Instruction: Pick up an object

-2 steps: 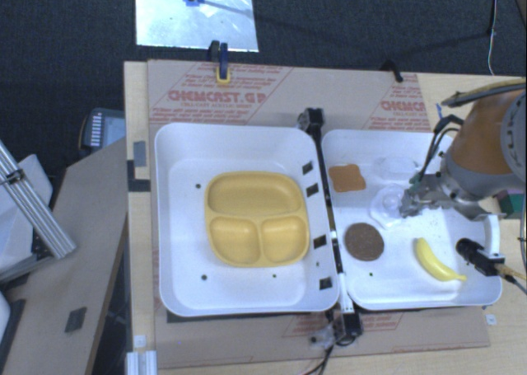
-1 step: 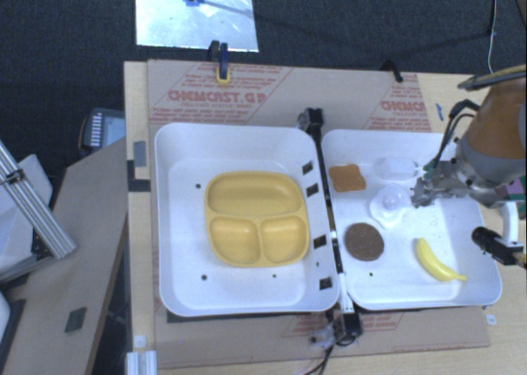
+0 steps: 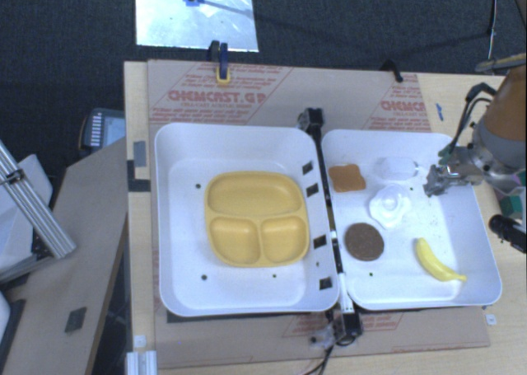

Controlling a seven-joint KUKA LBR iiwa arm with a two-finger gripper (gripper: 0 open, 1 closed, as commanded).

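Note:
The right bin (image 3: 486, 270) holds a tan toast slice (image 3: 347, 177), a brown round cookie (image 3: 364, 242), a yellow banana (image 3: 436, 260), a white cup-like object (image 3: 390, 204) and a clear white lid-like piece (image 3: 396, 168). My gripper (image 3: 436, 183) hovers over the right bin's upper right part, just right of the two white pieces and apart from them. Nothing shows between its tips.
In the left bin (image 3: 177, 200) lies a yellow three-compartment plate (image 3: 255, 217). A black clip strip (image 3: 321, 200) runs between the bins. The arm enters over the bench's right edge. A cardboard sheet (image 3: 247, 93) lies under both bins.

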